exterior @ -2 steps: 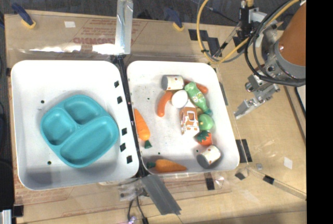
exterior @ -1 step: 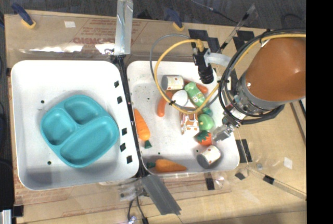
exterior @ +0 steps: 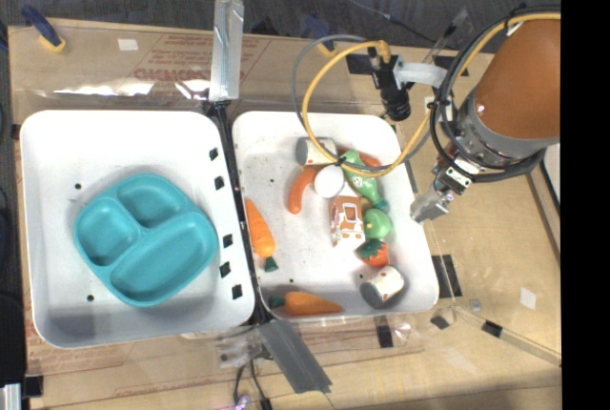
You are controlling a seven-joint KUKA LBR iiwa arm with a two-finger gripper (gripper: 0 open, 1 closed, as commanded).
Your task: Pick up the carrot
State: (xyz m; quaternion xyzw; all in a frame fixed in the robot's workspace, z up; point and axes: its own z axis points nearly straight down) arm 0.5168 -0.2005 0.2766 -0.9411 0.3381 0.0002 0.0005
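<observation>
Bench (exterior: 496,284): carries two white bins side by side. Left bin (exterior: 57,141) holds a teal divided plate (exterior: 145,238). Right bin (exterior: 257,136) holds a scatter of toy food.

Arm (exterior: 519,84): grey with an orange upper part, standing over the bench just outside the right bin's right wall. Gripper (exterior: 434,205) hangs beside that wall, above the bench and not over the toys. Fingers: too small and dark to judge whether released or clenched; cannot tell. Nothing is seen between them.

Carrot (exterior: 259,229): lies flat against the right bin's left wall, orange body with a green tip pointing toward the near edge. A second orange piece (exterior: 307,304) lies along the near wall, possibly another carrot. An orange sausage shape (exterior: 299,189) lies near the middle.

Handling, by judgement: likely a light, stiff, smooth plastic toy, apt to slip. Best taken across the thick middle of the body; the adjoining wall leaves little room for one finger.
</observation>
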